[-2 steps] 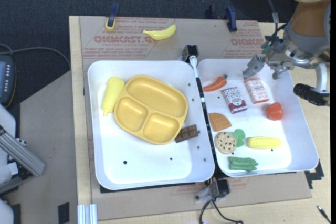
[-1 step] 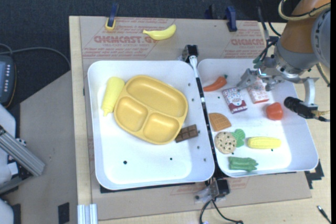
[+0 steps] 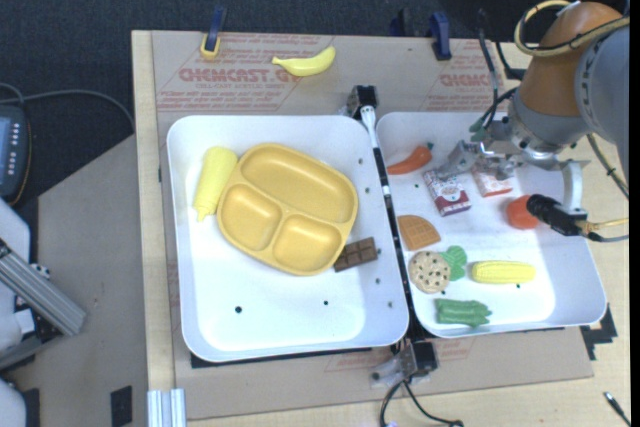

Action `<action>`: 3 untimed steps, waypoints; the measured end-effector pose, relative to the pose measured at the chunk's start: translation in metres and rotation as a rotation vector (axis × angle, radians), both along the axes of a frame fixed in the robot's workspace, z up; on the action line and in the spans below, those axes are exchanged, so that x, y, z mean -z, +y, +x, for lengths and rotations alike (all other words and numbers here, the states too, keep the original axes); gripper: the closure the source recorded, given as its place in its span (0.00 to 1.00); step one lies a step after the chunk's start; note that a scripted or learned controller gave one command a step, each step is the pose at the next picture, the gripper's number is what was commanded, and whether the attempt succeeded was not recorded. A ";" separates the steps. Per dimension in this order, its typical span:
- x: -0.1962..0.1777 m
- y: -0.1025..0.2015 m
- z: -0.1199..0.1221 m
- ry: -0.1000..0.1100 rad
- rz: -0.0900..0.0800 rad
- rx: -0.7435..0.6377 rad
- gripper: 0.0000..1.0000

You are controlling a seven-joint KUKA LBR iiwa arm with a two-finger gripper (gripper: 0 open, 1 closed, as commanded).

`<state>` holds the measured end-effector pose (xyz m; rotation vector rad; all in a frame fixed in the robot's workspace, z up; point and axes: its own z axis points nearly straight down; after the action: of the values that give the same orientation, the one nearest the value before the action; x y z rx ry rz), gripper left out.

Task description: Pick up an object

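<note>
At the near edge of the right bin lies a green toy vegetable, and just beyond it a chocolate-chip cookie touching a small green piece, with a yellow corn cob to their right. A little farther in sits a tan wafer-like wedge. In the left bin a yellow divided plate lies tilted across the middle, a brown chocolate bar touching its near right rim and a pale yellow corn-like piece against its left side.

Farther back in the right bin are a red-and-white packet, a red tomato-like object near the arm's black fitting, and an orange carrot close to the divider. The gripper hangs low over the far part of this bin, just beyond the packet and beside a second small white-and-red packet; how far it is open I cannot tell, and nothing is visibly held in it.

Beyond the bins, a yellow banana rests on the counter between two blue clamps.
</note>
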<state>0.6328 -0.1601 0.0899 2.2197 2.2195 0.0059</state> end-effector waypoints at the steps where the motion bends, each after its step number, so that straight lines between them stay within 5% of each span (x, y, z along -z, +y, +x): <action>1: -0.016 -0.001 0.004 -0.014 -0.005 -0.001 1.00; 3: -0.134 -0.005 0.005 -0.003 -0.003 -0.001 1.00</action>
<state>0.6380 -0.1654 0.2238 2.2155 2.2171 0.0059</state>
